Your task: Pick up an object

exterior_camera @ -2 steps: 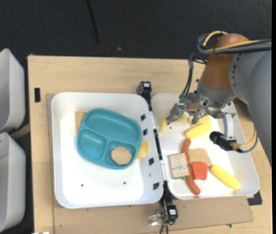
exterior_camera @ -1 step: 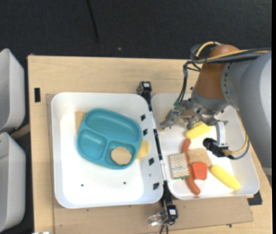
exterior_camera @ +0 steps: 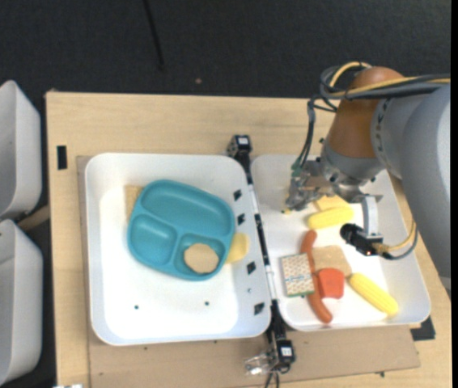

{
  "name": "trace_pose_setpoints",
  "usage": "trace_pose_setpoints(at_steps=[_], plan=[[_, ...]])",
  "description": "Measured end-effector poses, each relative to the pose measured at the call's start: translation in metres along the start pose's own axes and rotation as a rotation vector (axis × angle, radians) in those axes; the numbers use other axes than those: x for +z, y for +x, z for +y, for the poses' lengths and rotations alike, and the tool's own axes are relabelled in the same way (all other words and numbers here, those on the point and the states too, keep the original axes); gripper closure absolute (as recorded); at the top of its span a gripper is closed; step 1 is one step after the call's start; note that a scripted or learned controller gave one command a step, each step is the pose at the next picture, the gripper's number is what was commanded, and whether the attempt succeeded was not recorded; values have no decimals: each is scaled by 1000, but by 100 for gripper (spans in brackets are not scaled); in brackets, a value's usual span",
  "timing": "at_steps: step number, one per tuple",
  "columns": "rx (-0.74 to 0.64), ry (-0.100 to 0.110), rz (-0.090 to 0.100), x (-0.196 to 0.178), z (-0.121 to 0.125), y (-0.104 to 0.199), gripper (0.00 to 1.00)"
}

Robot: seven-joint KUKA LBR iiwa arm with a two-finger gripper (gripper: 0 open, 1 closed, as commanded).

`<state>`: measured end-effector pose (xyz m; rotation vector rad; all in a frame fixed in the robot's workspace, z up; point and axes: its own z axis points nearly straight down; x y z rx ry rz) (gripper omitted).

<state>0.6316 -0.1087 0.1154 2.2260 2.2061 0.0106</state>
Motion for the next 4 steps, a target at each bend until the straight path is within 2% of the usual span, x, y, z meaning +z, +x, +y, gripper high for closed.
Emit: trace_pose_setpoints(at_steps=[1, 2, 3, 4], plan=[[-8, 2, -1, -65, 6, -3, 100], [-11, 3, -1, -109, 10, -1, 100], [-13, 7, 0, -127, 11, -3, 100], [-13, 7, 0, -118, 24, 24, 100]])
